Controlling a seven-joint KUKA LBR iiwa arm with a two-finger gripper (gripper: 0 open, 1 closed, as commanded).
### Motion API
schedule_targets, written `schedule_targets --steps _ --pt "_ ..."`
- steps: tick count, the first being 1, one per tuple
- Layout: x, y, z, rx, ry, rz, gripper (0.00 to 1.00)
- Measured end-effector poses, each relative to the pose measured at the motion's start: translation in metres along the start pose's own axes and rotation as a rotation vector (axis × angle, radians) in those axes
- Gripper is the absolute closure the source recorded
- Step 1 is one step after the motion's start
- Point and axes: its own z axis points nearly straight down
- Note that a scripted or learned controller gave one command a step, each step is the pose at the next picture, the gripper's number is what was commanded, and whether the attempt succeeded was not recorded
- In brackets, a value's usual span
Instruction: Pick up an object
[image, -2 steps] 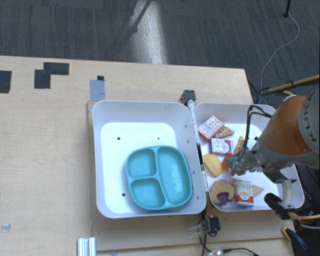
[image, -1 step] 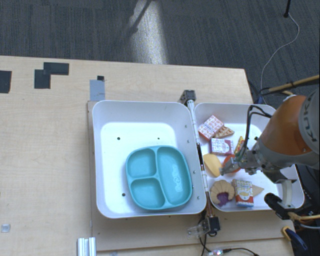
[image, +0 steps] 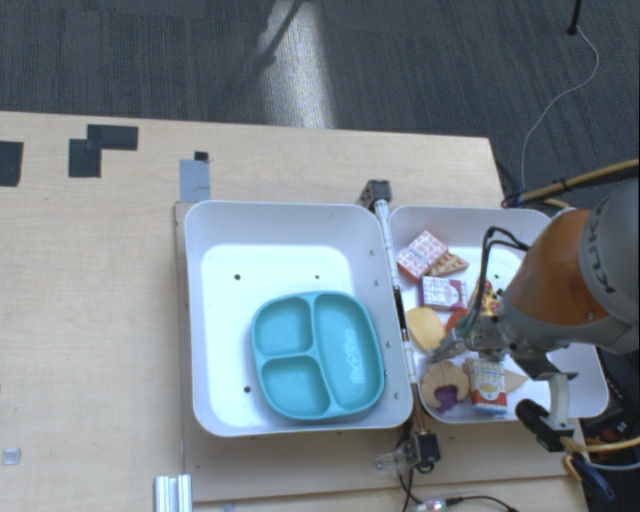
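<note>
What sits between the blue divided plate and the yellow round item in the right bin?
The camera view shows the two bins' adjoining white walls between the blue divided plate and the yellow round item.

bins (image: 215, 300): smooth glossy white plastic | divided plate (image: 318, 355): matt teal plastic | bench (image: 90, 320): pale wood-look, matt | floor (image: 300, 60): dark ribbed carpet | arm (image: 575, 280): satin orange and grey shell
</note>
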Motion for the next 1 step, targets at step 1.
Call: schedule_targets --steps 1 --pt "0.0000 0.0025 -0.0117 -0.007 -0.001 -0.001 1.00"
